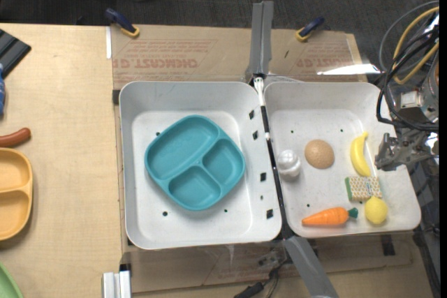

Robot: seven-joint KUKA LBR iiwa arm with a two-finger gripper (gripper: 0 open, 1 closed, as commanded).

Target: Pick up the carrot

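The carrot (327, 217), orange with a green stub at its right end, lies along the front edge of the right bin (307, 102). My gripper (388, 153) hangs over the right rim of that bin, up and to the right of the carrot and well apart from it. A banana (359, 155) lies just left of the gripper.
In the right bin also lie a tan egg-shaped ball (319, 153), a small white object (288, 162), a patterned sponge (363, 187) and a lemon (376, 210). The left bin (133, 171) holds a teal divided plate (195, 162). Cables (412, 45) loop at the right.
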